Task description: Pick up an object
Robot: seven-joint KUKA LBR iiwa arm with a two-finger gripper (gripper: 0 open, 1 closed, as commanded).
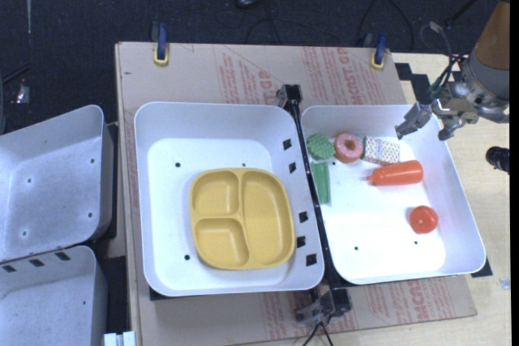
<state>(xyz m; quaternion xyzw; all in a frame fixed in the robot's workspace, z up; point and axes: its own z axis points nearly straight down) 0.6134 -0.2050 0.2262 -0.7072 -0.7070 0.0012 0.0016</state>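
The right bin (454, 207) holds a pink donut (349, 147), a green round piece (320, 146), a long green piece (321, 181), a white speckled block (382, 150), an orange carrot-like piece (396, 173) and a red tomato (422, 219). My gripper (427, 124) hovers over the bin's far right corner, up and to the right of the white block. Its two fingers stand spread apart with nothing between them.
The left bin (162, 174) carries a yellow divided plate (242, 218). A black divider (306, 182) runs between the bins. Two clamps (160, 44) hold the cardboard base at the back. White trays (49, 174) lie off the bench to the left.
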